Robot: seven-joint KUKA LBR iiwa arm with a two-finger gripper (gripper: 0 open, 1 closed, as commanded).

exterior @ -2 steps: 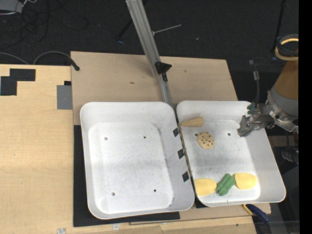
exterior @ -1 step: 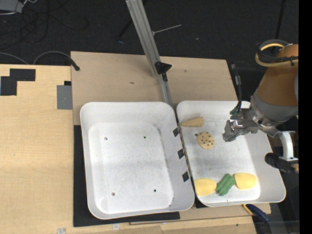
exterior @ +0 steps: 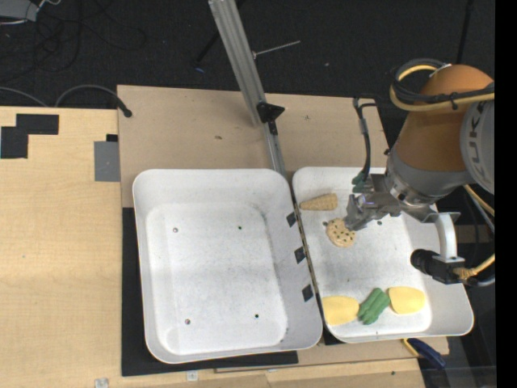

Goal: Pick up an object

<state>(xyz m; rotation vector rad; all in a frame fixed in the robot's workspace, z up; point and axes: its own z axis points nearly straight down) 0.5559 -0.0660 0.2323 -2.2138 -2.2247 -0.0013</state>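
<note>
Left bin on the bench, just beside the right bin. In right bin, L to R: tan wedge nr top-left corner; cookie w/ dark chips, gripper right over it, touching or not: can't tell, nor gripper's state; along front edge yellow piece, green piece, 2nd yellow piece

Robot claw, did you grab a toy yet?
Not yet. The claw is down in the right bin, just above the cookie, which lies flat on the bin floor. The cone, green toy and two yellow toys also lie there. Grabbing and lifting remain.
</note>
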